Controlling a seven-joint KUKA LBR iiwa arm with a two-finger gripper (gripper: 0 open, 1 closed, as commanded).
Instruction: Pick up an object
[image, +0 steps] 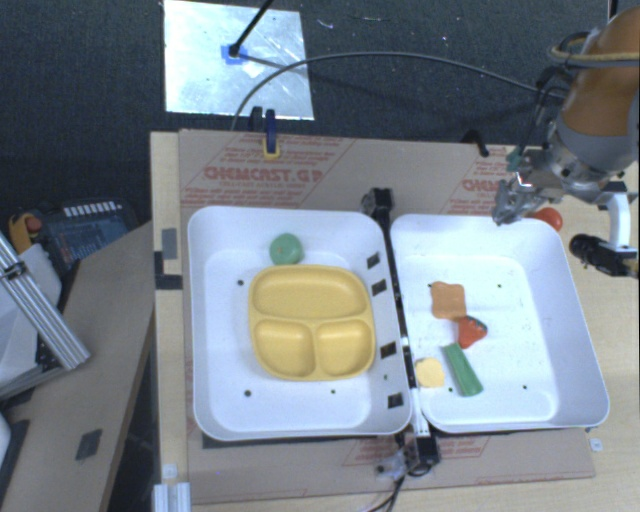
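Counts: two white bins side by side on the counter (300, 160); one yellow tray; five small items.
Right bin (560, 380), lower part: a pale yellow disc (430, 373) by the near left corner, touching a green stick (463, 369); just above them a red piece (471, 330), then an orange slab (448, 299).
Left bin (215, 330): the three-compartment yellow tray (311, 321) fills its middle; a green ball (286, 249) sits at the tray's far edge.
Open room: the right bin's right half is bare.
Claw (512, 208): at the upper right, over the right bin's far rim; I cannot tell its state.
Hard to make out: an orange-red thing (548, 216) beside the claw, partly hidden.
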